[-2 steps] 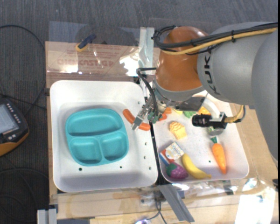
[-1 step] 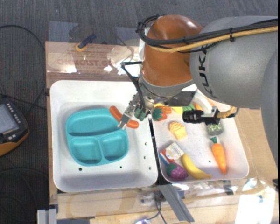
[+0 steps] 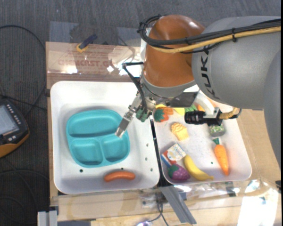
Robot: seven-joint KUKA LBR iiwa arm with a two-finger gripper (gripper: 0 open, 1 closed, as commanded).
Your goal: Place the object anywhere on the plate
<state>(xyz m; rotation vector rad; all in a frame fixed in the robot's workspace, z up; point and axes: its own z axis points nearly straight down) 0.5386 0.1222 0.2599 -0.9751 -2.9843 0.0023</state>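
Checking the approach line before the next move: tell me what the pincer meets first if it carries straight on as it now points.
Probably the teal plate: the pincer points down-left over its right edge, though its height above is unclear.

"KU" on the grey arm (image 3: 236, 65)

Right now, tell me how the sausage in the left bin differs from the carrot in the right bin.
The sausage is a plain orange-red, rounded at both ends; the carrot is brighter orange, tapers to a point and has a green top. The sausage lies crosswise near the left bin's front wall; the carrot lies roughly front to back by the right bin's outer wall. Both are long toy foods lying flat.
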